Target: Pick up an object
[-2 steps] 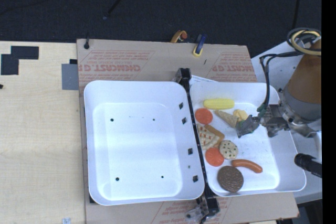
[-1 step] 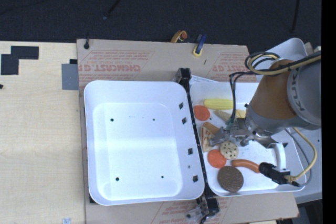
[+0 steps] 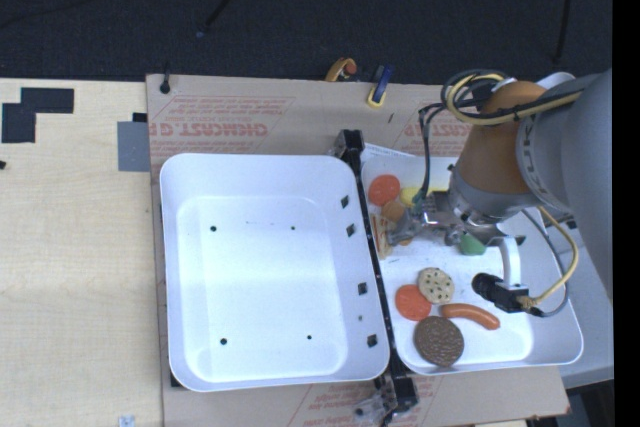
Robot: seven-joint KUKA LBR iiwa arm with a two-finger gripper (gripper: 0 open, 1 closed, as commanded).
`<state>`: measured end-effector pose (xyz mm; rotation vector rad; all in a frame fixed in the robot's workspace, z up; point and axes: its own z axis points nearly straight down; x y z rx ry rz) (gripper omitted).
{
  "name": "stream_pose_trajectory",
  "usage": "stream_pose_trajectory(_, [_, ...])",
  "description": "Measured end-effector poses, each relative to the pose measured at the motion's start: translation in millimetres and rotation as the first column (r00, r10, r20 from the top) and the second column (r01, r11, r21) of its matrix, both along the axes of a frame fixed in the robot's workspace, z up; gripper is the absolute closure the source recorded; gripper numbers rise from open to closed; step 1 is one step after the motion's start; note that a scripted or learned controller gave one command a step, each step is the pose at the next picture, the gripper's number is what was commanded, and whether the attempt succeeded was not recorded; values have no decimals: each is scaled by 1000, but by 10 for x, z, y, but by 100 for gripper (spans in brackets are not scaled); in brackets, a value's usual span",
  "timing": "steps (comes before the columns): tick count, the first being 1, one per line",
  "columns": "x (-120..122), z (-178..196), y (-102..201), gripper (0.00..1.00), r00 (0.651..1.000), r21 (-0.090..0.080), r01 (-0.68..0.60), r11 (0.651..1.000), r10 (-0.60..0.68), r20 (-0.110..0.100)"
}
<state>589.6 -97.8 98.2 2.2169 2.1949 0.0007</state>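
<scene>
Tool [image 3: 408, 227] is down in the right bin [image 3: 560, 340], at that bin's upper-left part, close to the divider between the 2 bins. Its tip sits in a clutter of small items; can't tell if it's spread or pressed together, and nothing is clearly seen pinched in it.

Closest to tool: an orange-red round piece [image 3: 384, 189] just up-left of it, touching or nearly so. A green bit [image 3: 470, 244] lies just to the right, under the wrist, partly hidden. Below the tool, a bit apart: a chip cookie [image 3: 435, 285], a red disc [image 3: 412, 302] beside it, then a dark brown round cookie [image 3: 439, 341] further down. A sausage-like orange piece [image 3: 470, 316] lies down-right, near a black part on a cable [image 3: 492, 289].

Left of tool, past the divider: left bin [image 3: 180, 215], w/ no items seen in it. Both bins sit on the desk [image 3: 70, 265].

Progress, as I judge it: approach done, tool at grasp height among objs. Pick not yet confirmed; closing on 1 item and lifting it are left.
</scene>
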Motion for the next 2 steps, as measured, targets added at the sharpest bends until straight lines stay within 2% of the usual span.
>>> stream_pose_trajectory(1, [568,-93,-95,0,1000,14,-13,1000,13,-14])
stream_pose_trajectory(2, [554,14,-87,100,1000,15,-15,1000,15,-15])
